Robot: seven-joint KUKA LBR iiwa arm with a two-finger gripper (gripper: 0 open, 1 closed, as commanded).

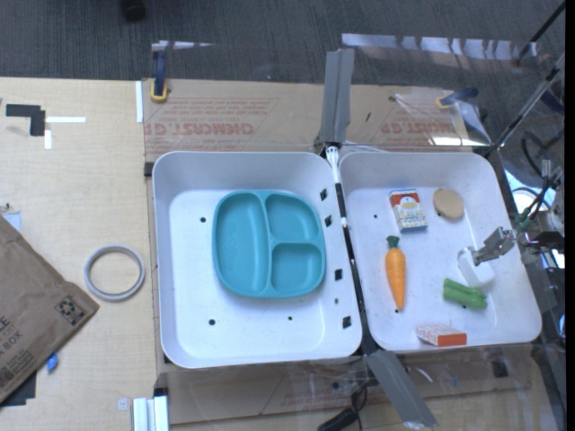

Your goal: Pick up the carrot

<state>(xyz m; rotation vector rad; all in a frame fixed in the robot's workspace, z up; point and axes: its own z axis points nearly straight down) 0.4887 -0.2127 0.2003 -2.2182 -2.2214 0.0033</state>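
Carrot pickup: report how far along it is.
Done: nothing yet; the carrot lies flat on the floor of the right bin. In hand: the gripper is over that bin's right side, well apart from the carrot. Left: reaching the carrot, gripping it and lifting it.

A blue plate [269, 243] with three parts sits in the left white bin [180, 330]. In the right white bin [368, 321] there is a small orange and white box [409, 210], a round tan thing [448, 204], a green thing [464, 294], a white cup [473, 268] and a small red box [441, 335]. A roll of tape [114, 271] lies on the wooden table [72, 178], near a brown cardboard box [31, 312].
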